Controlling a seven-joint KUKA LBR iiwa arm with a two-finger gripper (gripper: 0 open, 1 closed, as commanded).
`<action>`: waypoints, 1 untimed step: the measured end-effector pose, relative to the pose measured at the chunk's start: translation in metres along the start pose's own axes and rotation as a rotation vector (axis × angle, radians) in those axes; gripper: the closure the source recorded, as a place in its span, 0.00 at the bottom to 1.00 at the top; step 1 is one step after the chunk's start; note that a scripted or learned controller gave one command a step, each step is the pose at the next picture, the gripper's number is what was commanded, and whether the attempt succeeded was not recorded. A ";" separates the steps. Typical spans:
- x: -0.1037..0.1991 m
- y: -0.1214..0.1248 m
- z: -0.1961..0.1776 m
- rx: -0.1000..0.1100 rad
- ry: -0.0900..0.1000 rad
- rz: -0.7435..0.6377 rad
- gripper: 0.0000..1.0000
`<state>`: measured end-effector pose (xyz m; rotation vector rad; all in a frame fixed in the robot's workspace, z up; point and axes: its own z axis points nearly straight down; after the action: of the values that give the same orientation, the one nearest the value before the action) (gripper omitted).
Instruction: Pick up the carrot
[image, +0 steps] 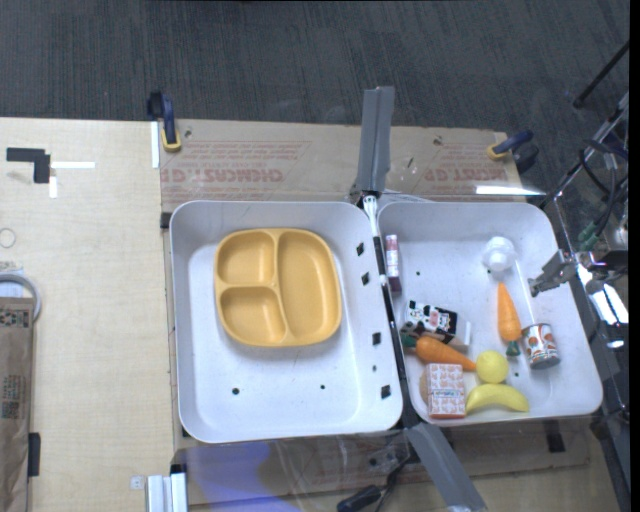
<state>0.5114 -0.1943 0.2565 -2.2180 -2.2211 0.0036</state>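
Observation:
Two carrots lie in the right bin. One orange carrot stands nearly lengthwise in the right half of the bin, its thin tip toward the back and its green stub toward the front, next to a small can. A second carrot lies slanted near the middle of the bin, its dark green top to the left, its tip touching a lemon.
The right bin also holds a banana, a wafer packet, a black-and-white item, a slim tube and a white object. A yellow divided plate sits in the left bin. Metal fittings and cables crowd the right rim.

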 end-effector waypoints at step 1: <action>-0.005 0.052 0.162 -0.002 0.000 0.075 0.00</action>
<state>0.5627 -0.1989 0.0942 -2.3001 -2.1378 0.0021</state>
